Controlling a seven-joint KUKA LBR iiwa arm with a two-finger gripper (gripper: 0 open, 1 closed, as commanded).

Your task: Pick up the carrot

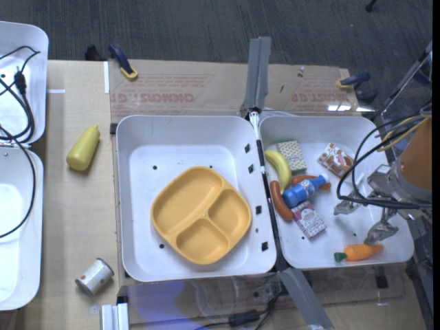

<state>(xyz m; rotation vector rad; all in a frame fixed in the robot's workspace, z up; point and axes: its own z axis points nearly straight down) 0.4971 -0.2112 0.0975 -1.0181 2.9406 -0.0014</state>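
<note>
The carrot (pixel 360 252) is seen lying near the right bin's (pixel 295 256) front edge, long axis left-right, just below the end effector (pixel 368 220), whose fingers are spread, nothing held.

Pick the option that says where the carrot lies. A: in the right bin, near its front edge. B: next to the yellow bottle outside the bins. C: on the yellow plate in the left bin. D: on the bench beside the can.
A: the carrot lies on the floor of the right bin near its front edge, just below the gripper.
</note>
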